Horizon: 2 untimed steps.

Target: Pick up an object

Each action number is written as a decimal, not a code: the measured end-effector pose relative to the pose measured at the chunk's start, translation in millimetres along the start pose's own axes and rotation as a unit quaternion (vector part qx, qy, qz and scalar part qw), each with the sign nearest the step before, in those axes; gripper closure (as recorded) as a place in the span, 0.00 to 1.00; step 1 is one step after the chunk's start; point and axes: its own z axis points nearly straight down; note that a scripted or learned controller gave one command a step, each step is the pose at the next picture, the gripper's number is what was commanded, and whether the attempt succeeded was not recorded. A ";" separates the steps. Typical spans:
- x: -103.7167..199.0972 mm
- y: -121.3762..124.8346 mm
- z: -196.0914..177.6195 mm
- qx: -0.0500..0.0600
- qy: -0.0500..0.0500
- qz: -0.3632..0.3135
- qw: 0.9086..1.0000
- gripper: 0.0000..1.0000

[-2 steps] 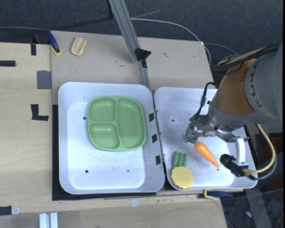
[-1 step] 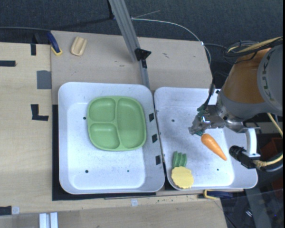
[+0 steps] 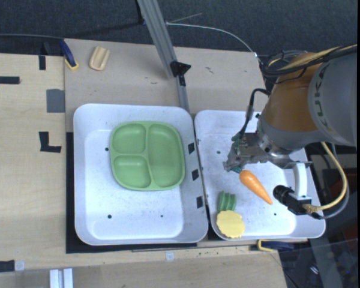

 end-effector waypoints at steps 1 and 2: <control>52.8 -3.3 7.0 0.001 0.000 -0.001 1.000 1.00; 100.5 2.5 -1.0 0.001 0.000 -0.001 1.000 1.00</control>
